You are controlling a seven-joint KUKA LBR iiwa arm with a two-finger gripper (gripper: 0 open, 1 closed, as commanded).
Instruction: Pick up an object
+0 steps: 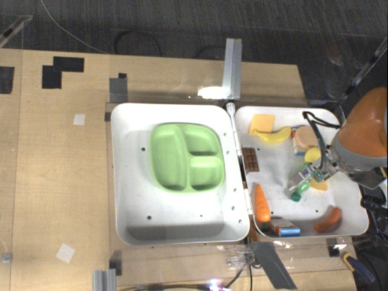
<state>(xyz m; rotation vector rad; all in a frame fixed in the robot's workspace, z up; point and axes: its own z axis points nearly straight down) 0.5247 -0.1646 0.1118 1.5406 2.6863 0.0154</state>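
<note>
In the right bin [357, 223], my gripper [311, 177] reaches in from the right, low over the middle of the bin. A small green object [297, 192] lies right at its tip; whether the two touch I cannot tell. A yellow piece [319, 185] sits just right of the tip, and a yellow-green ball [311, 156] just above it. The grey wrist with its orange band [367, 129] covers the bin's right side.
Also in the right bin: a yellow cheese wedge [262, 123], a banana [274, 136], a tan bread piece [305, 139], a brown chocolate bar [250, 159], a carrot [262, 203], a red sausage [328, 219] and a blue item [289, 230]. The left bin [130, 162] holds a green divided plate [185, 156].
</note>
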